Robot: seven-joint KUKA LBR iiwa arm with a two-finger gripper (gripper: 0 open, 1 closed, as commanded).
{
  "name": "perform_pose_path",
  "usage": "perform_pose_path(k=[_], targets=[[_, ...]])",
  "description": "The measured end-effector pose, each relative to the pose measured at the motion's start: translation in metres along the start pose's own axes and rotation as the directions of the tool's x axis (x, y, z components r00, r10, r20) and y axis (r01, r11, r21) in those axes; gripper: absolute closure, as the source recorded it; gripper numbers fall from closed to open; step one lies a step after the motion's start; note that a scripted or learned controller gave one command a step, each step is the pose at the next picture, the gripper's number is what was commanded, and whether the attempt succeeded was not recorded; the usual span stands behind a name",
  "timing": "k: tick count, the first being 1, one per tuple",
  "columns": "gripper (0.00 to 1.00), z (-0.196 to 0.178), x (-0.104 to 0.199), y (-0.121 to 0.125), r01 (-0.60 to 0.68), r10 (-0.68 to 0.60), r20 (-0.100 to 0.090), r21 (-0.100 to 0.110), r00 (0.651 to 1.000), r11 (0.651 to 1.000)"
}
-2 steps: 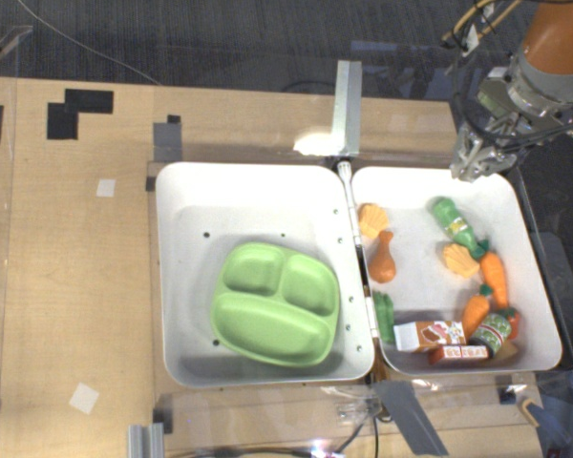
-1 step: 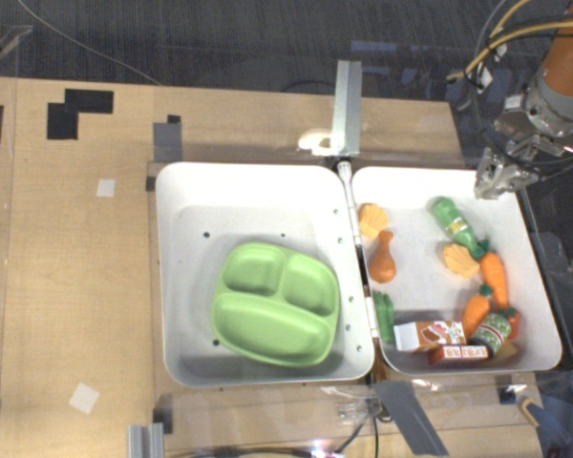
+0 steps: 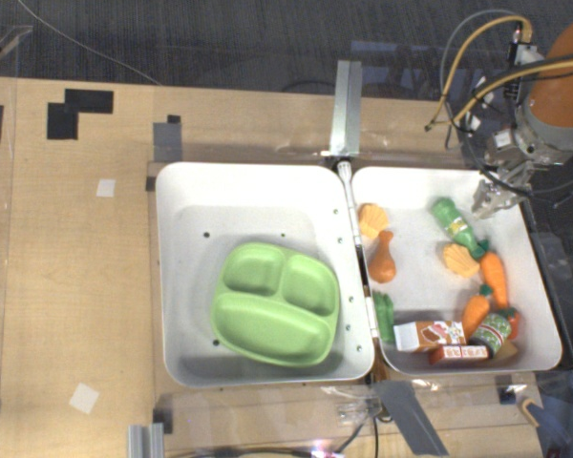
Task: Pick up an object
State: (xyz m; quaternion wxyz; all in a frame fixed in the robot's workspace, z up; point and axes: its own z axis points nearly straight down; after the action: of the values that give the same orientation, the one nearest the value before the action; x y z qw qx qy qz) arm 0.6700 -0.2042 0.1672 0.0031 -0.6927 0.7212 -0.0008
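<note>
**Nothing lifted yet: gripper hovers at the right bin's upper corner**

Nearest the camera, along the bottom of the right bin (image 3: 544, 351), lie a small carton (image 3: 430, 333), a red-labelled bottle (image 3: 493, 331) and a flat red packet (image 3: 458, 354), crowded together with a carrot (image 3: 476, 308) just above them. Lower centre-left, a green divided tray (image 3: 275, 302) fills much of the left bin (image 3: 186, 198). Mid-frame in the right bin sit a drumstick (image 3: 383, 256), a second carrot (image 3: 495, 275), a yellow shell-like piece (image 3: 460, 260) and a green bottle (image 3: 455, 221). Farther back, in the upper right of the frame, the gripper (image 3: 489, 201) hangs above the bin's far right corner, near the green bottle. Its fingers look bare, though whether they stand wide or narrow I cannot tell. By my reading every object rests in the bin, so choosing, grasping and lifting all remain.
</note>
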Motion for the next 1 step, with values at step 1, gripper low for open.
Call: perform_pose_path(k=[1], targets=[[0.0, -0.0017, -0.0003, -0.0009, 0.0, 0.0, 0.0, 0.003, 1.0, 1.0]])
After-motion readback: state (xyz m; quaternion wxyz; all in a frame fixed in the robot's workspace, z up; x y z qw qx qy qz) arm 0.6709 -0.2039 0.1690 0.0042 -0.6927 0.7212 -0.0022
